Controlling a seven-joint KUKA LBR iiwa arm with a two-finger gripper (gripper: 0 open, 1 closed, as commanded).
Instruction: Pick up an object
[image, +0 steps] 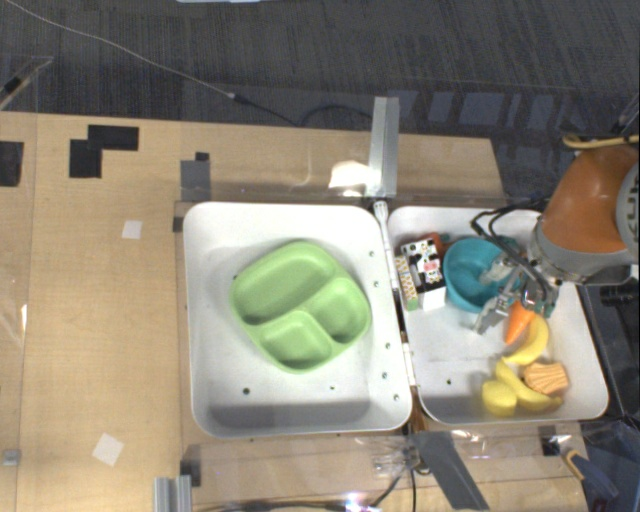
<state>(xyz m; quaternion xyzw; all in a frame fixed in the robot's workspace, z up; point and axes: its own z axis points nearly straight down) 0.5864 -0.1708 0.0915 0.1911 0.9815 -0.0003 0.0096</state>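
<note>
Sitting on a pale wooden bench (90, 330), two white bins (210, 400); gripper (505, 300) hovering over a teal bowl (466, 275), finger state unclear.

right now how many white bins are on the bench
2. The left bin holds a green divided plate. The right bin, touching it along the middle, holds the smaller items, with the gripper over it.

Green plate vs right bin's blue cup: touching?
Apart. The camera view shows the green plate lying in the left bin and the blue cup in the right bin, with both bin walls between them.
</note>
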